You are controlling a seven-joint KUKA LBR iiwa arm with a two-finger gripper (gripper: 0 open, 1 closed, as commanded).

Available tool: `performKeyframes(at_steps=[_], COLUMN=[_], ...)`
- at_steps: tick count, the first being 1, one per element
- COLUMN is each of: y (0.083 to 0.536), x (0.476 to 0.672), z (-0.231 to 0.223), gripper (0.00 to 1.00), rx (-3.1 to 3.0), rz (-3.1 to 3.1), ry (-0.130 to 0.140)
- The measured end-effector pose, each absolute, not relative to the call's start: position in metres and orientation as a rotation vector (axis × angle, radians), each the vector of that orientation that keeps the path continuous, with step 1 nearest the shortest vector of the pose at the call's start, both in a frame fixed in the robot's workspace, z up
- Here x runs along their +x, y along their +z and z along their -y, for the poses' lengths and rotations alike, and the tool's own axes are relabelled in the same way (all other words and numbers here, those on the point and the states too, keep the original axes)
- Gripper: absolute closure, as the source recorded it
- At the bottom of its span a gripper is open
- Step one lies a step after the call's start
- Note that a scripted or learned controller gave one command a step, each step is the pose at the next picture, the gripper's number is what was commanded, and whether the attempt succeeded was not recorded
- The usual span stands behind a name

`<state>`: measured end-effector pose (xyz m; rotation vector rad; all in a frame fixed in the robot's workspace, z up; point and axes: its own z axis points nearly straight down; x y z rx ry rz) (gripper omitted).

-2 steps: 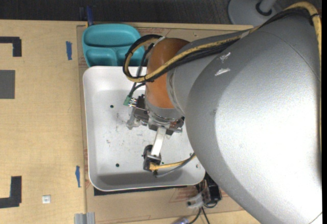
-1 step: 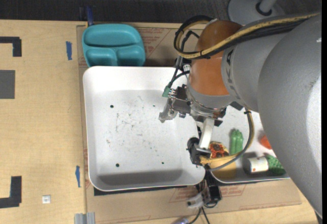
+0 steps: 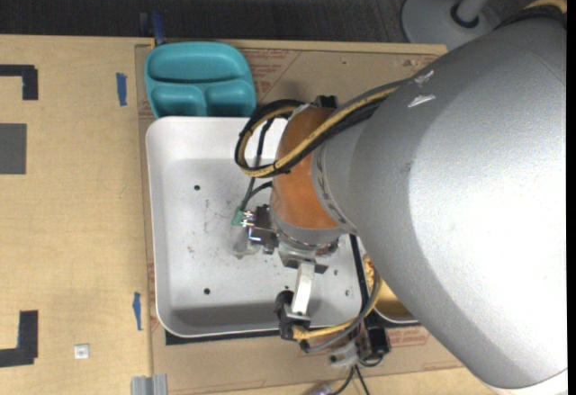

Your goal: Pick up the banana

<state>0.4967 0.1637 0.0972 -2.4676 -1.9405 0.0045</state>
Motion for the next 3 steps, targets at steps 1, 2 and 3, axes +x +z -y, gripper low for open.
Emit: performKeyframes(at_steps=[1,2,3], y=[0.199,0.086,0.096], x=[0.489,0.479,0.480], z=[-0.182,-0.225,-0.226], gripper=[0.00,0.00,1.00], rx=[-2.659,-2.646,-2.646], rz=[1.671,1.689,1.689], ry=[0.002,0.000,-0.008])
